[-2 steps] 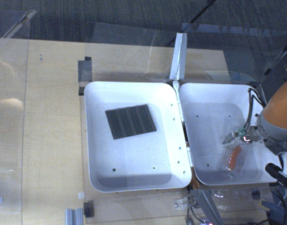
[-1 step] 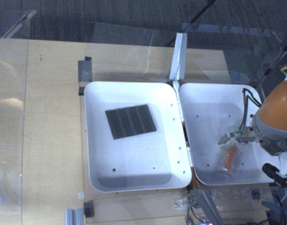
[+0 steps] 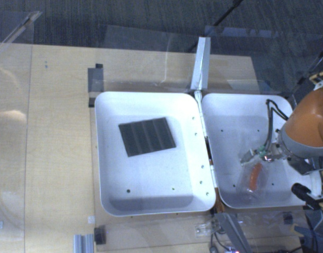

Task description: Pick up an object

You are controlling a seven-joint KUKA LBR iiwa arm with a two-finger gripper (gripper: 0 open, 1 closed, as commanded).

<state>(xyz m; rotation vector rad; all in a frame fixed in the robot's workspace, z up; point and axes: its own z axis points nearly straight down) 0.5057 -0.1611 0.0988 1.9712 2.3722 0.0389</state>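
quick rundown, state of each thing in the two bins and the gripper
dark slab: flat in the left bin, tilted askew to its walls, untouched
orange object: lying in the right bin, just below the gripper, seems wrapped in something clear
gripper: low over the right bin, above the orange object; grasp cannot be told
arm: reaching in over the right bin
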